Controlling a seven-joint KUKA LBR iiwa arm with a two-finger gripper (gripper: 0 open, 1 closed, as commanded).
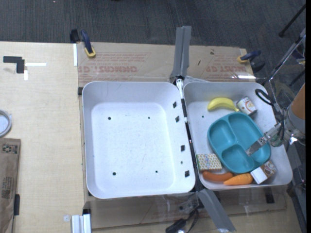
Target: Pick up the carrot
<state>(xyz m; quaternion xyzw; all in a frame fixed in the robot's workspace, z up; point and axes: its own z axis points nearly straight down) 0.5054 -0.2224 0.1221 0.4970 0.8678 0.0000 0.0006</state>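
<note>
Gripper [256, 147] sat on blue tray [233, 135]; grip state indiscernible. Carrot [238, 179] lay at 7 o'clock, ungrasped.

You look down from one fixed camera above the bench [39, 106], tilted so the far edge sits at the top. It stands well back, taking in both bins whole: the left bin [92, 130] mid-picture, the right bin [194, 106] toward the right edge. The gripper [255, 148] enters from the right, over the right bin.
</note>
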